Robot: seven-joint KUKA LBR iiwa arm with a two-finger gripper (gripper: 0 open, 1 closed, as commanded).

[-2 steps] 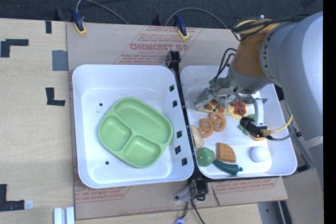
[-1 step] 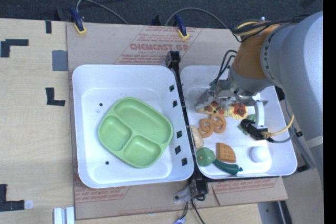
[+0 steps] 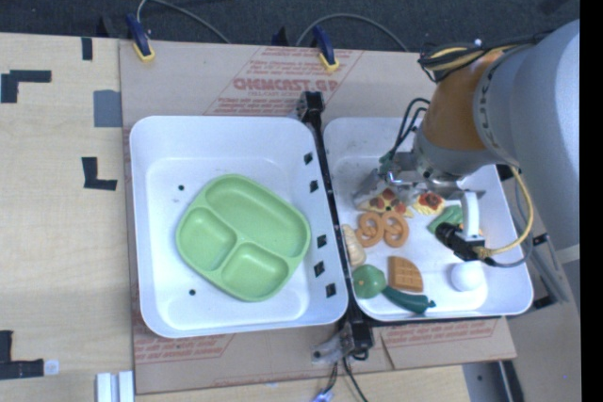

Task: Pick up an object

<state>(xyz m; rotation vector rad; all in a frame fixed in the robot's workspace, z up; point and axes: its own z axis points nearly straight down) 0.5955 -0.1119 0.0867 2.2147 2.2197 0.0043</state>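
Note:
The right bin (image 3: pixel 499 297) holds several toy foods. Two orange pretzels (image 3: pixel 382 229) lie near its middle, with a waffle square (image 3: pixel 405 274) and a round green piece (image 3: pixel 369 279) in front of them. A dark green pod (image 3: pixel 407 300) lies by the front wall and a white egg (image 3: pixel 464 277) at the front right. My gripper (image 3: pixel 402 178) is lowered into this bin, just above a small red and yellow piece (image 3: pixel 382 201) and behind the pretzels. The wrist hides what lies directly under it.
The left bin (image 3: pixel 155 146) holds a light green divided plate (image 3: pixel 243 236). A beige piece (image 3: pixel 352 247) rests against the wall between the bins. A green piece (image 3: pixel 445 219) and a small red piece (image 3: pixel 431 200) lie to the right of the gripper. Cables hang around the wrist.

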